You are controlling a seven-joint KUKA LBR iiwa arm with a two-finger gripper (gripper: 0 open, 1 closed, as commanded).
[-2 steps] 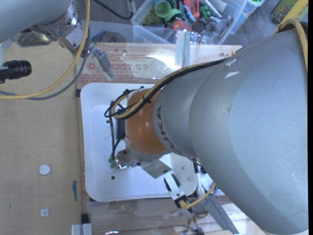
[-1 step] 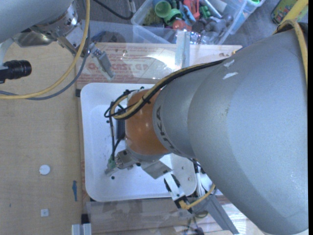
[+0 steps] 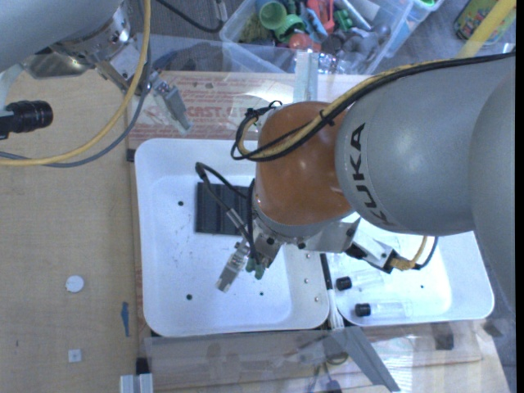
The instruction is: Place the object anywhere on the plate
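bins: 2 white (image 3: 155, 219) | dark ribbed object (image 3: 217, 210): 1, left bin | jaws (image 3: 244, 267): state unclear

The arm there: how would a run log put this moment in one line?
arm: over left bin | gripper: low, near black object

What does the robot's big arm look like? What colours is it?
The big rounded grey metal arm has black KUKA letters on its side and a shiny orange-brown band above the wrist. Thin black cables loop around it. At the tip sits a small silver gripper with green bits.
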